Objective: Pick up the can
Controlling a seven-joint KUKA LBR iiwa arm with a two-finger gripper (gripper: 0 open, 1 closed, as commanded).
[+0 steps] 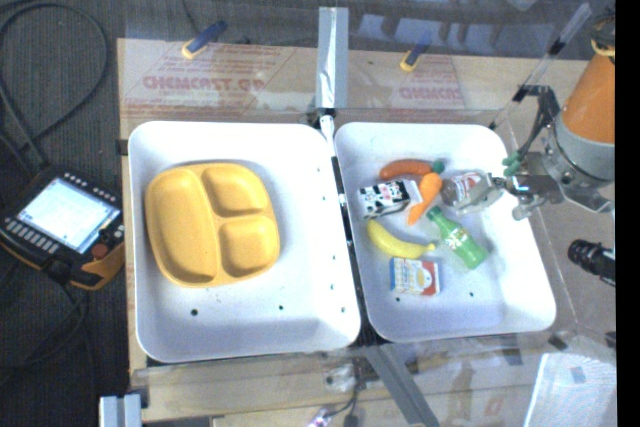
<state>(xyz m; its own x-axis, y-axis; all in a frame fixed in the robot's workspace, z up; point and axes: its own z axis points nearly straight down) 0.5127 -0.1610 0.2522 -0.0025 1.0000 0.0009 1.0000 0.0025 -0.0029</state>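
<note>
Fingers first: you will find them at the right rim of the right bin, just right of the can; whether they stand apart or together cannot be told, as the tips are small and blurred against the rim. Nothing shows between them.

Taking the can as your landmark, it lies on its side in the upper right part of that bin. Nearest you, below and left of the can, sits a small red-and-white carton. A green bottle lies just below the can, tilted. A yellow banana lies below and left of it. Just left of the can you see an orange carrot, with a black-and-white box beyond that and a red sausage-shaped item up and to the left.

Well left of the can, the left bin carries a yellow divided tray. Both bins rest on the counter.
</note>
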